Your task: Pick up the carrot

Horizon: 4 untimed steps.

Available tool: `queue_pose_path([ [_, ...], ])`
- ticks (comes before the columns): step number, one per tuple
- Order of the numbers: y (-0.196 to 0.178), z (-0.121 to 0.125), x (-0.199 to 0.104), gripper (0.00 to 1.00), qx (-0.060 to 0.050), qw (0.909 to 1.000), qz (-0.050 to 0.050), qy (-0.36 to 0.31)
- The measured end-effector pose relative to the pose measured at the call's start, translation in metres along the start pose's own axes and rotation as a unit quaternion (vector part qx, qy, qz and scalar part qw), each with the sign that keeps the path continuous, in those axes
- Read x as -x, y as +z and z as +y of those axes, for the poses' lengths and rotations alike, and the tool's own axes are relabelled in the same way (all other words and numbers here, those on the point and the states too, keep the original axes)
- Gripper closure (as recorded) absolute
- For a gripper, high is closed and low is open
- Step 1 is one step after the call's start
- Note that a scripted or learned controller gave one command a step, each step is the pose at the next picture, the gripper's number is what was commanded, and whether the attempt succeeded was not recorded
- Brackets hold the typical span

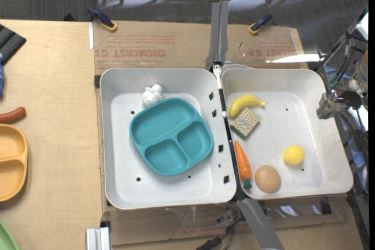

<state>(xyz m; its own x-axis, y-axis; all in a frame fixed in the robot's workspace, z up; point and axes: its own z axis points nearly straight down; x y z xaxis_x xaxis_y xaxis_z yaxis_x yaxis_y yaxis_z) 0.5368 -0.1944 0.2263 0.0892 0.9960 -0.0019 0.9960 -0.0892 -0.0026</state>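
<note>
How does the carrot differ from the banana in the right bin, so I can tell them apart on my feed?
The carrot is orange with a green tip, while the banana is plain yellow. The carrot is straight and lies along the right bin's left wall, pointing near to far; the banana is curved and lies crosswise at the far end. The carrot lies beside the egg; the banana lies by the sponge. Both lie flat in the same bin.

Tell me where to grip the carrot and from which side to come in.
Grip the carrot across its orange mid-body, coming straight down from above. It lies flat, lengthwise against the right bin's left wall, so close the fingers across its narrow width; the egg crowds its green end.
</note>
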Motion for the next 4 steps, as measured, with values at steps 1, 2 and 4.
queue_pose_path([
  [1,0.075,-0.001,-0.04,1.0,-0.001,0.9973,0.001,-0.074],
  [2,-0.026,0.032,0.021,1.0,0.001,0.9967,0.0,-0.082],
  [4,-0.035,0.015,-0.206,1.0,0.0,0.985,0.0,-0.173],
])
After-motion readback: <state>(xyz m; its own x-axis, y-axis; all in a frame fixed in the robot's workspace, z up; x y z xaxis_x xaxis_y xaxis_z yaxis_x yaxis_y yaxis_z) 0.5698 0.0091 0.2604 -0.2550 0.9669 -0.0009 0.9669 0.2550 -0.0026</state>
